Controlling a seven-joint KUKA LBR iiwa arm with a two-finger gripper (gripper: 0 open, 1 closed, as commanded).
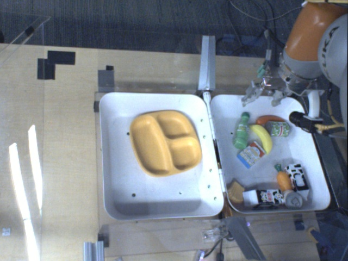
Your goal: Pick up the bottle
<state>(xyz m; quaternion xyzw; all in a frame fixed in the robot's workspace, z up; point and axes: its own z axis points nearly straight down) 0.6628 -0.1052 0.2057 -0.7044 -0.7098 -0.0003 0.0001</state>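
I'm seeing the end effector (265,93) hanging over the back rim of the right bin (322,197), w/ its metal fingers (251,95) spread apart and nothing btwn them, so it's gripping nothing. The arm (312,34), grey w/ orange band, is reaching in from the top right.

The green bottle (241,130) is lying in the right bin's back-left part, cap pointing toward the back, just below the end effector but apart from it. A banana (262,137) is lying just beside the bottle on its right, and a small juice carton (250,155) is sitting right in front of both. A red item (269,119) and a green can (278,128) are lying near the banana's far end. Toward the front of that bin I'm seeing an orange piece (283,180), a black-and-white carton (297,176), a white bottle w/ dark label (261,197) lying on its side, and a grey round lid-like thing (294,200).

The left bin (117,194) is holding a yellow divided tray (165,142), turned upside down or not, I can't tell. Both bins are sitting side by side on the wooden tabletop (54,162).
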